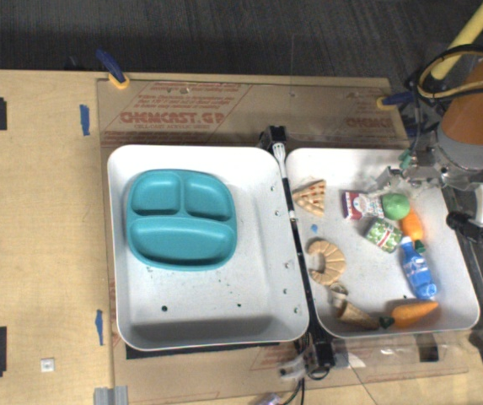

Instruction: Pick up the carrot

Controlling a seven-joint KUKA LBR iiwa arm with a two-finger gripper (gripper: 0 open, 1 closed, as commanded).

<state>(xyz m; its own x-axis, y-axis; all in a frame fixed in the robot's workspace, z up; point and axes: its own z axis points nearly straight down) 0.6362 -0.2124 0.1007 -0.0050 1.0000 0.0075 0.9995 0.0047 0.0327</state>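
The carrot lies in the right bin, near its front right corner, just below a blue bottle. The gripper sits at the bin's far right edge; whether it is clenched or released cannot be told. A teal divided plate rests in the left bin. The cardboard behind reads "CHEMCAST GP" in red.

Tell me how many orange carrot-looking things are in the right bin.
2. One carrot lies along the bin's near edge at its front right corner. Another orange piece sits mid-bin beside the green ball, above the blue bottle. Others could be hidden under the clutter.
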